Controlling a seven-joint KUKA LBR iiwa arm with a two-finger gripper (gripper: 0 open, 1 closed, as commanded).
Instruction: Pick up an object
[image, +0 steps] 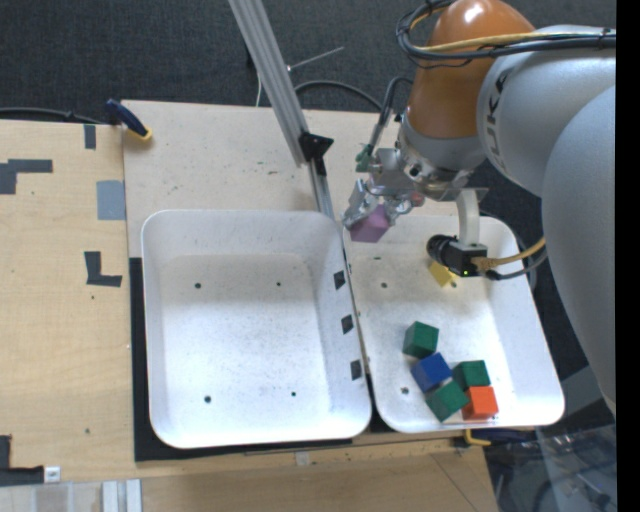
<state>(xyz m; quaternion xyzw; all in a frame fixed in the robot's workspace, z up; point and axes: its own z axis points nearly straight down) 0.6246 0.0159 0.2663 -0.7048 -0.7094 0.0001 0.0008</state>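
My gripper (372, 215) hangs over the far left corner of the right bin (520, 330), close to the wall between the two bins. A purple block (371, 226) sits between its fingers, lifted above the bin floor. In the near part of the right bin lie a green cube (421, 338), a blue cube (432, 370), two more green cubes (447, 400) (472, 374) and an orange cube (482, 402), all bunched together.
The left bin (240, 330) stands beside the right one, sharing a raised divider (345, 310). A slanted metal rail (285, 95) runs down from the top to the far end of the divider, just left of the gripper.
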